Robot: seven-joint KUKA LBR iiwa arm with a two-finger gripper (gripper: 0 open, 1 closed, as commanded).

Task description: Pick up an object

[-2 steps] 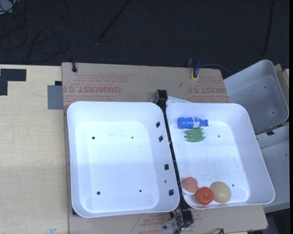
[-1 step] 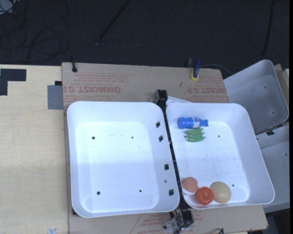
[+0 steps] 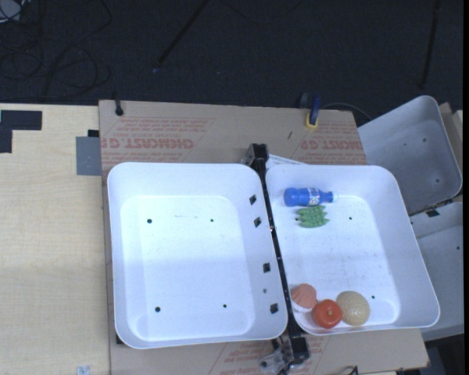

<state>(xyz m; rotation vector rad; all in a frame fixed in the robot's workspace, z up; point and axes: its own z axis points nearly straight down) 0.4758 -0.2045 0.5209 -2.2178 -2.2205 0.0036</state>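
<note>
Two bins side by side on the surface [image 3: 39, 233]: left bin [image 3: 133, 186], right bin [image 3: 406, 248]. In the right bin, at its far end, a bottle [image 3: 307, 197] lying down with a leafy toy [image 3: 313, 217] just before it. At its near edge, a shell [image 3: 303, 295], tomato [image 3: 327, 313] and potato [image 3: 353, 307], clustered together.

Two white bins sit side by side on a cardboard sheet [image 3: 219, 135] printed with red lettering. The left bin [image 3: 184, 186] touches the right bin [image 3: 391, 209] along a black clip strip [image 3: 267, 241]. A grey plate [image 3: 410, 151] lies beyond the right bin. Black cables [image 3: 31, 30] trail behind the sheet.
</note>
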